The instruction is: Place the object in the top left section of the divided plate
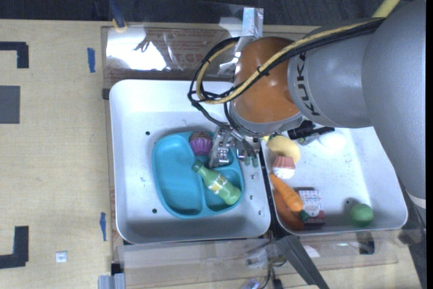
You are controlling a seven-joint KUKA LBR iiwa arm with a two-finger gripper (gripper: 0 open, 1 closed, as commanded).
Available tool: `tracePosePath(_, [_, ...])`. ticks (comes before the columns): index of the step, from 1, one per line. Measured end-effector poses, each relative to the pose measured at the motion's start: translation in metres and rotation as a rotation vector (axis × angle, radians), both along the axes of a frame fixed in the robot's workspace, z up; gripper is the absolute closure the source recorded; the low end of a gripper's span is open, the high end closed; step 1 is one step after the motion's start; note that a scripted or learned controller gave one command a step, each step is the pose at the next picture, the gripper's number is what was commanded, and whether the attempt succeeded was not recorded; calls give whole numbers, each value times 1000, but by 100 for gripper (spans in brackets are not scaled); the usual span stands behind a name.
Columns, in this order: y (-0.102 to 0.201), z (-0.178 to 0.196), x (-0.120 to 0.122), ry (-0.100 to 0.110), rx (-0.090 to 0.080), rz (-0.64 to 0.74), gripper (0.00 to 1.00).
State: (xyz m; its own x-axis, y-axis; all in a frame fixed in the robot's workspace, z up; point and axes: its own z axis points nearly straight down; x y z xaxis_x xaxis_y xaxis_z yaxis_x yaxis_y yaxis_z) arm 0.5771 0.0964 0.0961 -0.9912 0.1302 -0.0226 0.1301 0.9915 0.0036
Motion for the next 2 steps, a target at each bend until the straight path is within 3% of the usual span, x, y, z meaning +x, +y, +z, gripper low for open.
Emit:
tracePosePath(1, [14,1,-21,-10,6,-205,100])
tracePosePath(2, [-33,92,-20,14,6,-401,100])
